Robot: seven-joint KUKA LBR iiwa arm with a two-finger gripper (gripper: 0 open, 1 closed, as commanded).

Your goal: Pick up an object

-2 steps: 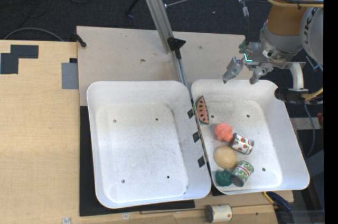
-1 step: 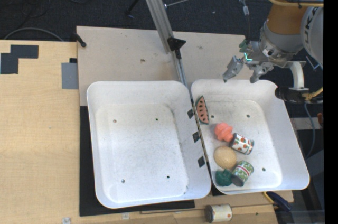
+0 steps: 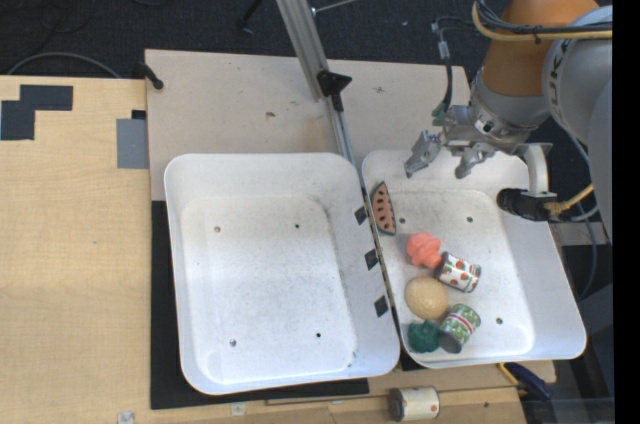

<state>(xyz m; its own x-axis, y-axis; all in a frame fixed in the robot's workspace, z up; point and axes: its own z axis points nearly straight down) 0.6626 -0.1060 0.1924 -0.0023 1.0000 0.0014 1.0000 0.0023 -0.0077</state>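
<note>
camera view is showing my pincer (image 3: 447, 159) hanging over the far edge of the right bin (image 3: 540, 292), with its two fingers spread apart and nothing between them. so i am judging the task as barely begun: no object is being lifted, and the whole job of coming down, closing and raising is lying ahead of me. the things i could be taking are sitting in the near left part of that bin, well apart from my pincer: a pink toy (image 3: 423, 249), a small red and white can (image 3: 460, 272) touching it, a beige egg-shaped ball (image 3: 427, 297) just below, a green and white can (image 3: 461, 323) beside that, and a dark green toy (image 3: 424, 338) at the near edge. a watermelon slice (image 3: 383, 208) is leaning along the bin's left wall, nearer to me than the rest. the left bin (image 3: 200, 212) is lying alongside. what is standing in my way, as i am reading it, is the crowding: the cluster is packed tight, so fingers coming down on one piece may be striking its neighbour, and the slice is pressing so close to the wall that there is little room for a finger behind it. a slanted metal rail (image 3: 300, 17) is rising from the bench (image 3: 230, 102) between the bins, away from my reach.
</note>
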